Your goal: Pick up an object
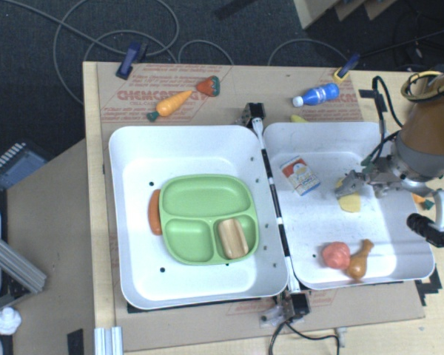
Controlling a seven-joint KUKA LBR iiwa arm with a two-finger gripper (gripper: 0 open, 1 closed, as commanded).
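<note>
Reddish "CHEMCRAFT"-like print on cardboard (144, 95)

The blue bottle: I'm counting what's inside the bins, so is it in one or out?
Out. The blue bottle lies on its side on the bench, beyond the right bin's far rim.

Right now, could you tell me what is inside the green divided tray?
The green tray in the left bin holds a tan bread roll in its lower right compartment. An orange sausage lies outside against its left edge. Anything beneath the tray is hidden.

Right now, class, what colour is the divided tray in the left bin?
Light green; the divided tray shows best in the camera view from above.
</note>
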